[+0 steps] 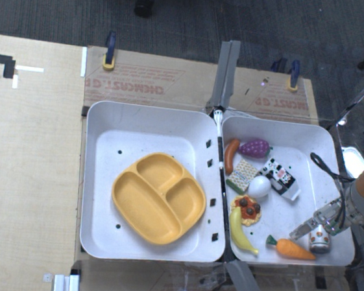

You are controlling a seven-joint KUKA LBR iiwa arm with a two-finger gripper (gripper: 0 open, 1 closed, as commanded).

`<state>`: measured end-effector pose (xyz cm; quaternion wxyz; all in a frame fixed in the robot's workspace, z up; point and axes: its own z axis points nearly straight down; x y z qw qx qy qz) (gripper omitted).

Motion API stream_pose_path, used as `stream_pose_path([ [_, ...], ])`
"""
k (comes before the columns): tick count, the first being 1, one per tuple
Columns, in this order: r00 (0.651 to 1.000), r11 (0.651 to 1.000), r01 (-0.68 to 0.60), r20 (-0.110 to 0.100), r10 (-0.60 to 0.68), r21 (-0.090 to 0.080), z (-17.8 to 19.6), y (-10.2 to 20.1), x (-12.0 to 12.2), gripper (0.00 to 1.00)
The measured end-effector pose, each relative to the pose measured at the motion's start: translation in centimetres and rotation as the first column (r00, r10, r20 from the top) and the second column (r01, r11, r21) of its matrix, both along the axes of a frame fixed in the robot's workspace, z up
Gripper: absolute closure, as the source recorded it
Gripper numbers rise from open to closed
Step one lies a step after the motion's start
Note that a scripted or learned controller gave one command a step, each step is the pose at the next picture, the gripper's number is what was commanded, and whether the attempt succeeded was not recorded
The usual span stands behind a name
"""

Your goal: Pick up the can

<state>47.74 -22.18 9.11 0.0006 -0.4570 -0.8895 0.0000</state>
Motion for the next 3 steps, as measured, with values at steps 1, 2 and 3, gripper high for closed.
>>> stream_pose_path([
  [1,1.000,1.000,0.001,0.001,-0.001,0.000,0.9,0.0,0.0,1.00],
  [2,0.966,0.966,0.257,0.003,-0.257,-0.002,8.3,2.6,2.0,1.00],
  [3,0.994,0.994,0.106,0.002,-0.106,-0.002,9.6,4.2,1.8,1.00],
])
